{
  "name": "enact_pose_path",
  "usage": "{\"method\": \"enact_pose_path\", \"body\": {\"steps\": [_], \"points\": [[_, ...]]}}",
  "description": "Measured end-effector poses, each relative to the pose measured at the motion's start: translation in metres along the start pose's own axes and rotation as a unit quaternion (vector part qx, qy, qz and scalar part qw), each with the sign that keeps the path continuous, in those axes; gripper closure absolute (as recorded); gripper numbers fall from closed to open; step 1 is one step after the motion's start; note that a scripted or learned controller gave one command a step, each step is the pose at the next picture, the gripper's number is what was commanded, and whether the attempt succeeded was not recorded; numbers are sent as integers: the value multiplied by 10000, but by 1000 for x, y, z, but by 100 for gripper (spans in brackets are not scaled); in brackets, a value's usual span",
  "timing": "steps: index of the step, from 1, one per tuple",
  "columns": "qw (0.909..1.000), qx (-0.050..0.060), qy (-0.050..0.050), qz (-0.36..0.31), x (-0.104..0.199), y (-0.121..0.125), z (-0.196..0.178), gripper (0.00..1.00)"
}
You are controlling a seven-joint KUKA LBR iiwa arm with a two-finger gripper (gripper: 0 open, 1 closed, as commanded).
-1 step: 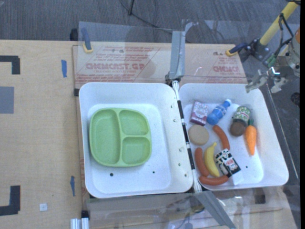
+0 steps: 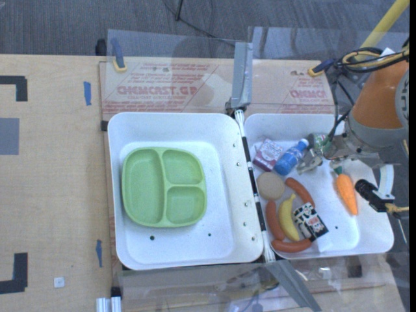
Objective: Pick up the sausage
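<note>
Red-orange sausages lie in the right bin (image 2: pixel 374 239). One sausage (image 2: pixel 300 190) curves beside a round beige piece (image 2: pixel 271 186). A second sausage (image 2: pixel 271 217) runs down the bin's left side, and a third sausage (image 2: pixel 291 245) lies along the front wall. A banana (image 2: pixel 286 217) rests between them. My gripper (image 2: pixel 314 155) hangs over the back of this bin, just right of a blue bottle (image 2: pixel 290 158) and up and to the right of the nearest sausage. Nothing is visibly held.
A carrot (image 2: pixel 347 194) lies on the right, under the arm. A black printed packet (image 2: pixel 309 220) sits by the banana and a pink packet (image 2: pixel 267 153) near the bottle. The left bin (image 2: pixel 221 239) holds a green divided plate (image 2: pixel 165 186).
</note>
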State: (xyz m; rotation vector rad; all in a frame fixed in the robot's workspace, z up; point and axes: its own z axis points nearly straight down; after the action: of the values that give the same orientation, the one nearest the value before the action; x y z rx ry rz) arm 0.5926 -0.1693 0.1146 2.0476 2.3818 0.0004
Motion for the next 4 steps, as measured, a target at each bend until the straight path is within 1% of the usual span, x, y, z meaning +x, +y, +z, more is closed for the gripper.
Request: {"method": "enact_pose_path", "body": {"steps": [1, 2, 3, 4], "points": [[9998, -16, -3, 212, 34, -37, 28, 0], [9997, -41, -14, 232, 32, -36, 17, 100], [9997, -40, -13, 230, 32, -36, 17, 0], [9997, -53, -20, 246, 31, -36, 7, 100]]}}
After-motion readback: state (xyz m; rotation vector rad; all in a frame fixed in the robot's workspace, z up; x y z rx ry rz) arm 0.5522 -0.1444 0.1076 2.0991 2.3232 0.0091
